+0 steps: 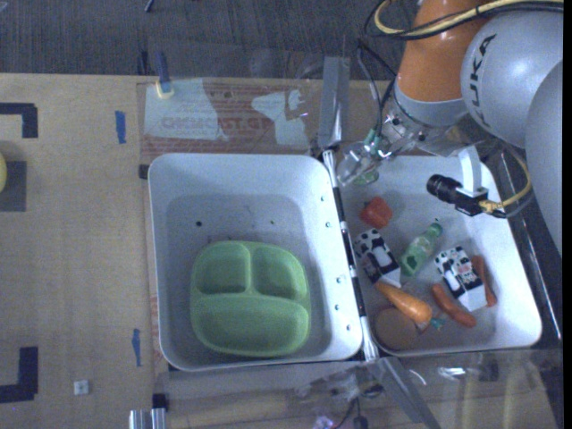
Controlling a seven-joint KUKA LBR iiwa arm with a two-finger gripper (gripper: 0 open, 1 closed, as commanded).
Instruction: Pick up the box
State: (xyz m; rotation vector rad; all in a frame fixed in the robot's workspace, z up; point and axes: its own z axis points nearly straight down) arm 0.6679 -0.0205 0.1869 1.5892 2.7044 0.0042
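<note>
Two bins: left (170, 204) holds a green tray (250, 298); right (518, 320), boxes (377, 256).

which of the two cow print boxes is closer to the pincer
The box beside the bins' shared wall, next to the green bottle, lies closer to the pincer. The other box sits farther right, among the carrots.

Fixed overhead view, slanting down on both bins (170, 239).
</note>
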